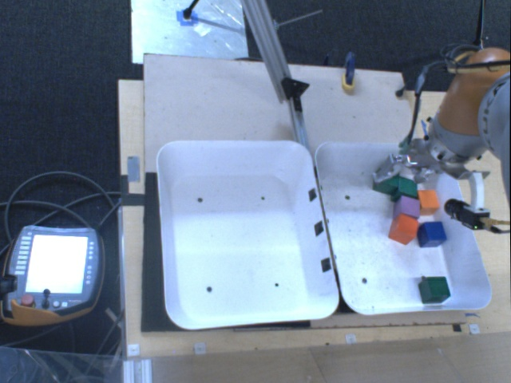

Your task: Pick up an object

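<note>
Claw [397,171] (grip state unclear) sits touching the green block [399,187].

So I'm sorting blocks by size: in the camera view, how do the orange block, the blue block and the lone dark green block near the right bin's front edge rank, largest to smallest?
1. orange block
2. lone dark green block
3. blue block

The last two look nearly alike, so their order is unsure; the orange one is tilted, which may flatter it.

blocks [411,214] (clustered) in right bin [359,294]
</note>
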Tool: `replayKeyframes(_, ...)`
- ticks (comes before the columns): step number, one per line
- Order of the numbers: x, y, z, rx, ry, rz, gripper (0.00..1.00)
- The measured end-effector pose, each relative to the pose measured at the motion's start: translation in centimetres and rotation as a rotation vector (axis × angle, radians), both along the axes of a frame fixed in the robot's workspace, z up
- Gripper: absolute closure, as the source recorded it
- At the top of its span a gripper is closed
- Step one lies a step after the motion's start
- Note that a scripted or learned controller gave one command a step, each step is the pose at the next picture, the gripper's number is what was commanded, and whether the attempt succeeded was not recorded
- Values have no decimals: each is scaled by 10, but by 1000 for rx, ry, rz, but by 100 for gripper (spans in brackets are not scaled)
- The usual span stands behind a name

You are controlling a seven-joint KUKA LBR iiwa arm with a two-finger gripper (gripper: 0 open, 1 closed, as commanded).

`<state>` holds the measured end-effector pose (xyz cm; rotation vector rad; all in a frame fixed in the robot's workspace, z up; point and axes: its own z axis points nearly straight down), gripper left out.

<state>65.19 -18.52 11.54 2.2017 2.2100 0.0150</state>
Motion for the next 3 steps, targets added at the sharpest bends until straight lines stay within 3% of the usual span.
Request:
replayKeyframes(1, 1, 0, 10, -2, -3, 3, 100)
replayKeyframes(2, 3, -3, 76, 6, 14, 1, 100)
replayKeyframes(3, 5, -4, 119, 7, 14, 1, 100)
